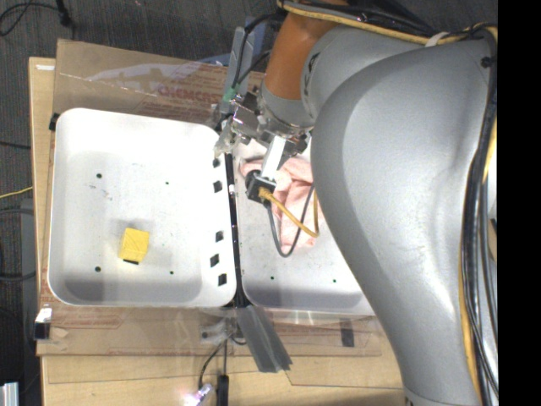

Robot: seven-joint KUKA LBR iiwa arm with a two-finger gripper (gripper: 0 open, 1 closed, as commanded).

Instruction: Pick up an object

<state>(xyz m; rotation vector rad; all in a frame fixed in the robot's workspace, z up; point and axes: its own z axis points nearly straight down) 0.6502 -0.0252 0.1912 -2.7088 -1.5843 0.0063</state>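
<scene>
A small yellow block (pixel 134 244) lies on the floor of the left bin (pixel 84 142), toward its near left. A pale pink soft object (pixel 292 194) lies in the right bin (pixel 296 299), partly hidden under the arm. My gripper (pixel 230 139) is lowered at the far end of the ridge between the two bins, just left of the pink object. The wrist body covers its fingers.
The big grey arm (pixel 406 184) covers most of the right bin. A yellow cable (pixel 287 214) loops over the pink object. Black clips (pixel 221 227) line the ridge between the bins. Cardboard (pixel 127 79) lies under the bins.
</scene>
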